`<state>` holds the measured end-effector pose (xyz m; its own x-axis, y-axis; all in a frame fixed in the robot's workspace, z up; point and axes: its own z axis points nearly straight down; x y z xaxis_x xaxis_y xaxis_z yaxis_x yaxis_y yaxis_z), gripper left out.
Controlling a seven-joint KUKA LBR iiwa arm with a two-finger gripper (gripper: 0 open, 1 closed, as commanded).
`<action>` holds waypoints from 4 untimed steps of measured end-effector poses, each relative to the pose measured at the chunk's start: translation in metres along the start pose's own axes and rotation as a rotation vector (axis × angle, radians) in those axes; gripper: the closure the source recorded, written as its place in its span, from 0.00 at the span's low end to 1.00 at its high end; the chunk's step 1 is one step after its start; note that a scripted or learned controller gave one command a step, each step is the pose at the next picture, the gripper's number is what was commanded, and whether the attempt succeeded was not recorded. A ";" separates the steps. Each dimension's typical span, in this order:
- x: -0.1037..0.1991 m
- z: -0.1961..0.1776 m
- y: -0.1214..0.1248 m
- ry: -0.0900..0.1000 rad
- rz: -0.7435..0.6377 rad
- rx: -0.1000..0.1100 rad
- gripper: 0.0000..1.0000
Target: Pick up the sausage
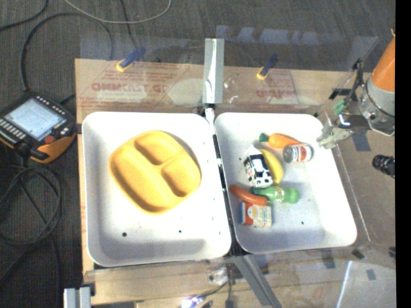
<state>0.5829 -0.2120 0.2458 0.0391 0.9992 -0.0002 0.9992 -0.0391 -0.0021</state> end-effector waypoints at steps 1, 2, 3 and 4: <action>0.001 -0.009 0.001 -0.001 -0.002 0.001 1.00; 0.012 -0.017 0.048 -0.002 0.040 -0.001 1.00; 0.018 -0.030 0.085 -0.005 0.021 -0.002 1.00; 0.019 -0.040 0.086 -0.009 0.020 -0.001 1.00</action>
<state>0.6691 -0.1968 0.2853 0.0588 0.9982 -0.0093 0.9983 -0.0588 -0.0010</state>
